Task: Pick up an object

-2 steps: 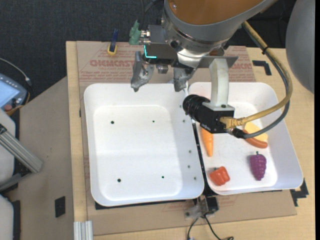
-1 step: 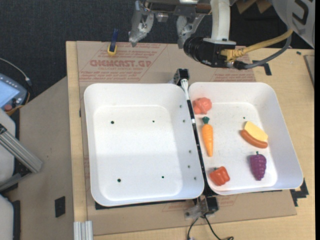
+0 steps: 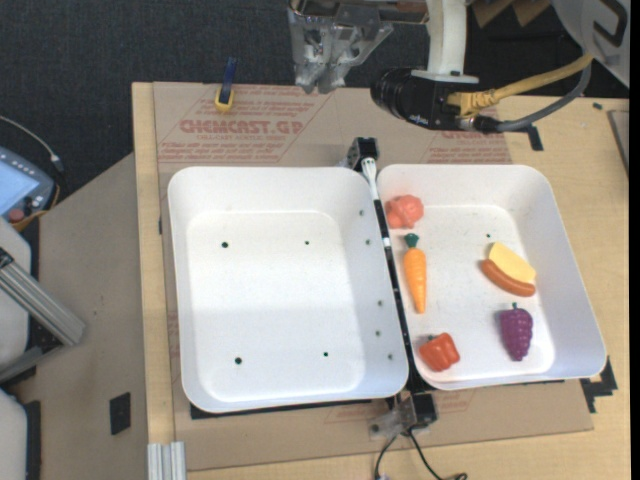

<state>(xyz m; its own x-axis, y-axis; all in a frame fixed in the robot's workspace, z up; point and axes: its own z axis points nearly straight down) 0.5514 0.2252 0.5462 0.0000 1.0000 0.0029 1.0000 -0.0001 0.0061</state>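
Note:
The right bin (image 3: 560,228) holds several toy foods: a pink strawberry-like piece (image 3: 405,210) at its top left, an orange carrot (image 3: 416,278) along the left wall, a red pepper (image 3: 438,352) at the front, purple grapes (image 3: 516,332) at the front right, and a yellow and orange hot dog (image 3: 510,269) at the right. My gripper (image 3: 325,63) hangs high at the top of the view, above the cardboard behind the left bin, far from all of these. Its two fingers stand apart with nothing between them.
The left bin (image 3: 190,268) sits beside the right one, joined at a black clamp (image 3: 362,152). A blue and yellow clip (image 3: 227,86) stands on the cardboard at the back left. Black and yellow cabling (image 3: 470,100) hangs behind the right bin.

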